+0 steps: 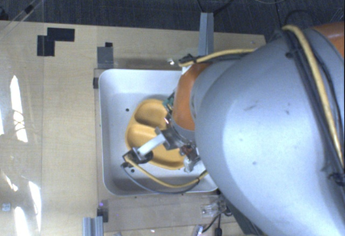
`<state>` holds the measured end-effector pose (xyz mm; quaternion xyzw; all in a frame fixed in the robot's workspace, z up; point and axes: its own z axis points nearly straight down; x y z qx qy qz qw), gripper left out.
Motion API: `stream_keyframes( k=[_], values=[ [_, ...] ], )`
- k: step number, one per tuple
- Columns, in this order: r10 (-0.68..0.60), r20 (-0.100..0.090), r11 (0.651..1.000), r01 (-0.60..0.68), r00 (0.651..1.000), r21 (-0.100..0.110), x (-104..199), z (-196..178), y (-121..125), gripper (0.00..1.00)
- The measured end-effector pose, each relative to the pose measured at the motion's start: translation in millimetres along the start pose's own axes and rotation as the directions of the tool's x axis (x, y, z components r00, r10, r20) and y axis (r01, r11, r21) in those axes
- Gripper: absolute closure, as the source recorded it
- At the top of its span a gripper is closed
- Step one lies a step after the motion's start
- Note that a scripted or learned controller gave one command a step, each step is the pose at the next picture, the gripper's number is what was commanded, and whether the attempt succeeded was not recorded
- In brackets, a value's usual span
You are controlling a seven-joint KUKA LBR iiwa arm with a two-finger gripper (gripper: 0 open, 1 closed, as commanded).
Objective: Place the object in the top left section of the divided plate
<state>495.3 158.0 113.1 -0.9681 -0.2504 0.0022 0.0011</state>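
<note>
Plate [141,122]: yellow, divided, in bin [110,167]. Gripper [182,150]: low over the plate's right part; jaws' state cannot be told. Object: hidden by arm. Step, judged: placing. Next: reach far-left section, release.

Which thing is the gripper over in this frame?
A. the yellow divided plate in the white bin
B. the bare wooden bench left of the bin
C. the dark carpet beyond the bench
A: the gripper hangs over the right part of the yellow divided plate, which lies in the white bin.
</note>
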Motion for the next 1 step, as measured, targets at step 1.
stream_keyframes(
  k=[1],
  values=[
    [0.106, 0.01, 0.994, -0.106, 0.994, 0.009, 20.5, -5.9, 14.7, 0.0]
  ],
)
